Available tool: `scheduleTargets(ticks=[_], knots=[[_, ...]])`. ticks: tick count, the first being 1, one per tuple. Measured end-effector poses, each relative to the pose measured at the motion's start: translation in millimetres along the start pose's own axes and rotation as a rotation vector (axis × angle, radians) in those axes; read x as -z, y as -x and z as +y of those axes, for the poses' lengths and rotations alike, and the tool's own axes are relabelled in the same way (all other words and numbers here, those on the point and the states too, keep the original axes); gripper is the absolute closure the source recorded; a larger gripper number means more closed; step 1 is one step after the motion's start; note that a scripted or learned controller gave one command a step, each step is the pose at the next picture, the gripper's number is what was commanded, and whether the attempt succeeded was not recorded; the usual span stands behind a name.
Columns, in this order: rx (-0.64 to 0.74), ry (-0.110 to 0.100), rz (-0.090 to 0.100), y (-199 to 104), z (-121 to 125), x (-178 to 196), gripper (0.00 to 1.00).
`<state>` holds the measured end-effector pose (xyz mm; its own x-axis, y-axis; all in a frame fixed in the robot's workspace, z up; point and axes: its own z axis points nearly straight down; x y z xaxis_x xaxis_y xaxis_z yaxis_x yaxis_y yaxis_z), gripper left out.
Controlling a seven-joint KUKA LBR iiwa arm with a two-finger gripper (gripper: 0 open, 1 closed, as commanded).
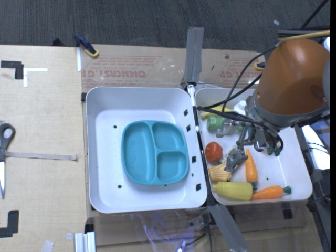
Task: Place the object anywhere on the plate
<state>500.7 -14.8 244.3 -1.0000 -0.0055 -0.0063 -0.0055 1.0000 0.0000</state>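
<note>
Turquoise is what catches my eye first from the overhead camera: a plate [155,153] with three compartments lies flat in the middle of the left bin [100,140], and I see nothing resting on it. The right bin [294,172] holds a cluster of toy food. A red tomato [213,151] sits close to the divider between the bins, a green piece [215,123] lies behind it, and a pale ridged piece [219,172] sits in front of it, touching a yellow piece [234,191] along the near wall. One carrot [270,192] lies along the near wall just right of the yellow piece; a second carrot [251,167] stands more on end beside the gripper.

My arm [294,77] reaches in from the right, its orange band over the far side of the right bin. The gripper [234,160] hangs low among the food, between the tomato and the second carrot, just above the ridged piece. I cannot tell how it is set, nor whether it has anything.

On the bench to the left lie scissors [4,151].
</note>
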Motion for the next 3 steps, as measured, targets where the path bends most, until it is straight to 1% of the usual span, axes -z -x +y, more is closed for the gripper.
scheduleTargets(ticks=[3], knots=[[0.0,0.0,0.0,0.0,0.0,0.0,0.0]])
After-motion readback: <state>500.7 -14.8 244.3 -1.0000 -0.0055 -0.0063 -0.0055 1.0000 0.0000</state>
